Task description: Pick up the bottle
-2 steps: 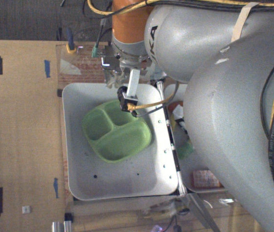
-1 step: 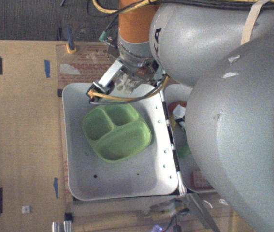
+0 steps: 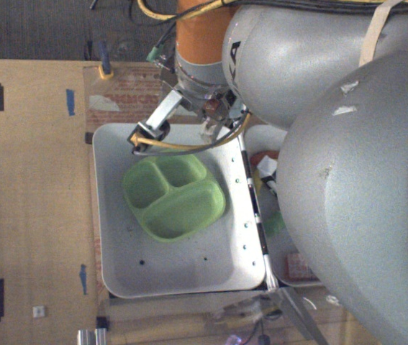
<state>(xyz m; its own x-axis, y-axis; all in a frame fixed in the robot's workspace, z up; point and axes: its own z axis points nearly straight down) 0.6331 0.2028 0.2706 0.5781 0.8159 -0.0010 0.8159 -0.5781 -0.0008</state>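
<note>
My gripper point(image 3: 213, 118) hangs below the orange wrist band over the far edge of the left bin point(image 3: 117, 264), close to the wall it shares with the right bin. A green divided plate point(image 3: 175, 196) lies in the middle of the left bin, just in front of and to the left of the gripper. I cannot make out any bottle for certain. The big grey arm hides most of the right bin point(image 3: 272, 254).
Along the right bin's visible left strip I see a white and red item point(image 3: 265, 164), something green point(image 3: 274, 225) and a pinkish item point(image 3: 301, 266), all partly under the arm. Cardboard with blue tape marks covers the bench to the left of the bins.
</note>
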